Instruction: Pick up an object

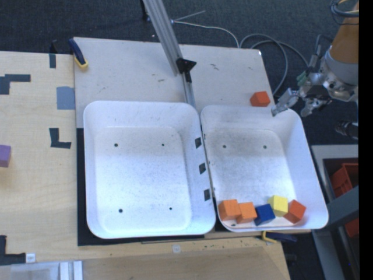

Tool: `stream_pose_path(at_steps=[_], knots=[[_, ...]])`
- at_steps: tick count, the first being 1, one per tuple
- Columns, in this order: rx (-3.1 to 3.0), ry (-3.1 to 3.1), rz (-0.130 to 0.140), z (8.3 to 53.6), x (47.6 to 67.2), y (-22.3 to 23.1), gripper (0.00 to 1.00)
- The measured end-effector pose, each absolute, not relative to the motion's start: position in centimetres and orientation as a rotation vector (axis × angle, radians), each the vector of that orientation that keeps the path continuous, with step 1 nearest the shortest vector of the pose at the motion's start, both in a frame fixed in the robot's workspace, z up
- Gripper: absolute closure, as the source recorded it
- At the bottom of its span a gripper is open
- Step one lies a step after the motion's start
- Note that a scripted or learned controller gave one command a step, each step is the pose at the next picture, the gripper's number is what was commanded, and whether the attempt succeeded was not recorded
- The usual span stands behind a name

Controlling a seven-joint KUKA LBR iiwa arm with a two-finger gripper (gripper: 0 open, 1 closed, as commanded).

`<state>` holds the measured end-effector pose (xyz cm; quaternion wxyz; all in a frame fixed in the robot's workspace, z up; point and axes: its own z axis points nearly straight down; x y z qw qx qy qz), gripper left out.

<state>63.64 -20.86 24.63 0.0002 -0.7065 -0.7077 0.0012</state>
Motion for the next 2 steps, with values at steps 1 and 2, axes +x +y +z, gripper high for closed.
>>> stream_pose_path(at_steps=[1,2], knots=[[-2.215,-2.21,0.012,14.4,53.5,-20.9,0.0],[-2.219,-2.219,0.004,8.9,52.4,-20.9,0.0]])
